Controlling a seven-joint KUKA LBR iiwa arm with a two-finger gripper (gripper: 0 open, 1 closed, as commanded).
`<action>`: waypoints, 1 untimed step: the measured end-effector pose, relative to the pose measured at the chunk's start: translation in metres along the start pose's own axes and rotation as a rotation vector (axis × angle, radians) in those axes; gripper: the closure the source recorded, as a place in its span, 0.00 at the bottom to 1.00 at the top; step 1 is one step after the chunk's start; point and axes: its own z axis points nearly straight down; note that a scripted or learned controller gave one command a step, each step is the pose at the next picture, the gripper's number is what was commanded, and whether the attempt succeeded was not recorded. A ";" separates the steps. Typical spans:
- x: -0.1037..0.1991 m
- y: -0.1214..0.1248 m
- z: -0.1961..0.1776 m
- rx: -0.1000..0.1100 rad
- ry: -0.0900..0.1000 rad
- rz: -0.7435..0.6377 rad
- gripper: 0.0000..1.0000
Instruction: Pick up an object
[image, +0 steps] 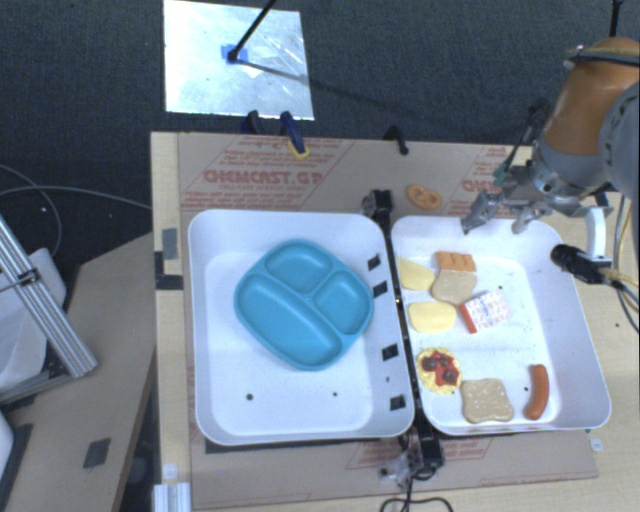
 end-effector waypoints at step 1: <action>0.003 -0.034 0.105 0.009 0.005 0.003 0.00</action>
